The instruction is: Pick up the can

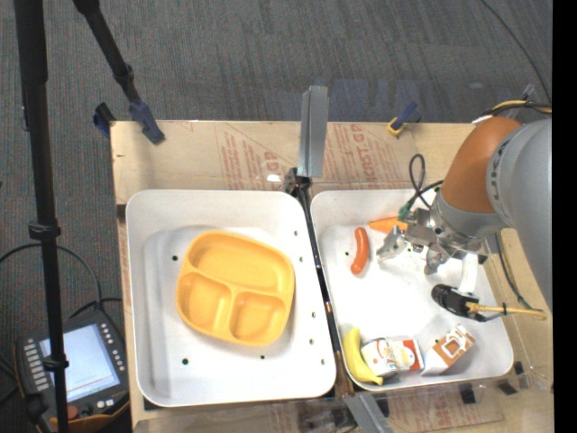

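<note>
While its finger state stays unreadable, metal tool (410, 249) above smooth white bin (416, 204), squat printed can (394, 355) near.

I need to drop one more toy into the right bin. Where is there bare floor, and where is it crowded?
Bare floor lies mid-bin, between the hot dog and the banana. The near edge is crowded: banana, can, small carton. The gripper hangs by the carrot at the far right.

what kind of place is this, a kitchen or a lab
Most likely a robotics lab set up for pick-and-place trials. A grey and orange arm reaches over two white bins on a clamped wooden bench, with toy food such as a banana and a sausage, and carpet around.
</note>
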Action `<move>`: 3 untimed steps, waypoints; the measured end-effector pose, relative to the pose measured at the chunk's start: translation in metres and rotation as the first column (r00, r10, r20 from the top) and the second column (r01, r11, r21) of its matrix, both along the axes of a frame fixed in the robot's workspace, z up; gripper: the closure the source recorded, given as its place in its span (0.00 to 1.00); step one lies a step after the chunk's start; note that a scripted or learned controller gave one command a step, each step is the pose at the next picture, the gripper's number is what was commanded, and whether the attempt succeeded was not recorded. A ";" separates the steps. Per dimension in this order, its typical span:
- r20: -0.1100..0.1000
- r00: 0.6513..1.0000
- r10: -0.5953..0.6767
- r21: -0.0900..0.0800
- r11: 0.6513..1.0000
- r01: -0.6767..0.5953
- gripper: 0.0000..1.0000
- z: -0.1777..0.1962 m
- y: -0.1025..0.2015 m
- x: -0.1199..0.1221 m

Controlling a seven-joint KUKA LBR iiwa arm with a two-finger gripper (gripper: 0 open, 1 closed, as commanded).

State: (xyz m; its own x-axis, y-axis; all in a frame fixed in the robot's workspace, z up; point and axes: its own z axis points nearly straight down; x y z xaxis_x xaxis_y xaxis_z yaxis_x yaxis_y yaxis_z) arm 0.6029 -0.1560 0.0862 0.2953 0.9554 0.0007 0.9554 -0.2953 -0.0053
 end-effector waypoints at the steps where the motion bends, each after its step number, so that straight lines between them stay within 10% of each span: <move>1: 0.004 0.999 -0.049 0.003 0.999 0.049 0.00 0.001 -0.040 0.040; 2: 0.000 0.994 -0.109 0.000 0.994 0.109 0.00 0.001 0.034 -0.018; 3: 0.000 0.952 -0.305 0.000 0.952 0.305 0.00 0.014 0.039 -0.049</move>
